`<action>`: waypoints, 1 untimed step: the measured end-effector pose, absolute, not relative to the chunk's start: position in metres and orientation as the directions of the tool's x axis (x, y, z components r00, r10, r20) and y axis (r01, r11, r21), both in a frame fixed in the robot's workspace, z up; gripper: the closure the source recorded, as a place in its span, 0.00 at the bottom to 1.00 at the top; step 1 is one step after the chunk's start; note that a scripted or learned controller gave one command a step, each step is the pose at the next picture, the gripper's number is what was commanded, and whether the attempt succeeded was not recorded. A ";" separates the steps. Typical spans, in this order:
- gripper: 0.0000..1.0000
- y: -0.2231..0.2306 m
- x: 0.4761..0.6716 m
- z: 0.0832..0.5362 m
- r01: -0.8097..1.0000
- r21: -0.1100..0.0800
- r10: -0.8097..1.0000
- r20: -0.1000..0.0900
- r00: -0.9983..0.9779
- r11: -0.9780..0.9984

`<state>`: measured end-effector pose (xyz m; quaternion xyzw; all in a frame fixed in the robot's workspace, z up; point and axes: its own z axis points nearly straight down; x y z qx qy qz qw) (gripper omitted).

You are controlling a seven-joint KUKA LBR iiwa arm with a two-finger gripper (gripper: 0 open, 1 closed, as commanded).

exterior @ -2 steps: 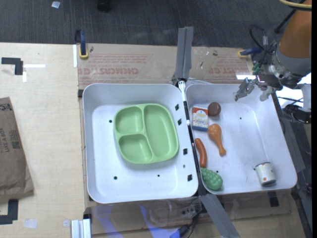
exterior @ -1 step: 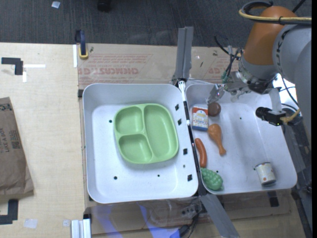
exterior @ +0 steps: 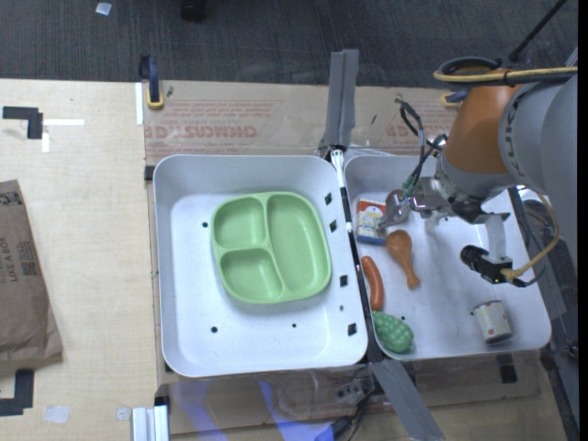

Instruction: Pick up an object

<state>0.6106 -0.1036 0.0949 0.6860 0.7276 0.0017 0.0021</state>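
Note:
The right bin [exterior: 446, 306] holds several toy items. A small white, blue and red box [exterior: 369, 220] lies at its left wall, with a tan drumstick [exterior: 403, 256] just right of it. Below them are a red sausage [exterior: 372, 283], a bumpy green piece [exterior: 393, 333] in the near left corner, and a small pale can [exterior: 492, 321] at the near right. My gripper [exterior: 399, 206] hangs low at the upper left of this bin, right beside the box's right edge and just above the drumstick's top end. I see nothing held in it.
The left bin [exterior: 184, 274] carries a green divided plate [exterior: 272, 246]. A grey divider post [exterior: 342, 99] rises between the bins at the back. The arm's orange band [exterior: 480, 131] and cables cover the right bin's far right. A brown paper bag [exterior: 23, 274] lies on the bench at far left.

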 end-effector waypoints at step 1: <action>0.00 -0.108 0.583 0.095 0.996 0.010 0.996 -0.001 -0.093 0.093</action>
